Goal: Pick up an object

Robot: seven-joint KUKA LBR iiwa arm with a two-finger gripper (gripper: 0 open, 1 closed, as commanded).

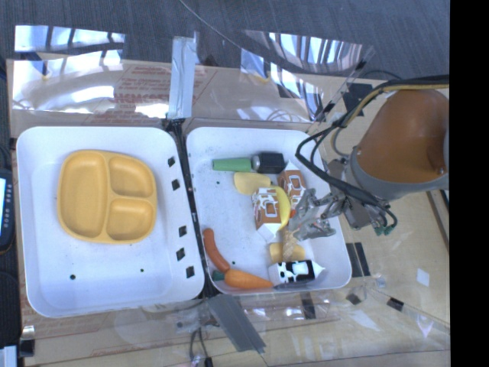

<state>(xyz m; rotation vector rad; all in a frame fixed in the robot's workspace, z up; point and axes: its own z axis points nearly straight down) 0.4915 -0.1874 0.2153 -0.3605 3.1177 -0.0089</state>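
Robotics lab; taped white bins [46, 281]; cabled arm [401, 140]

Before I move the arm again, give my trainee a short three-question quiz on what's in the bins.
1. True or false: the yellow divided tray lies in the left bin.
2. Which lies nearest the right bin's front edge?
A. the carrot
B. the green-handled tool
C. the banana
3. Fill in: the gripper hangs over the ____ bin.

Key: 1 true; 2 A; 3 right.
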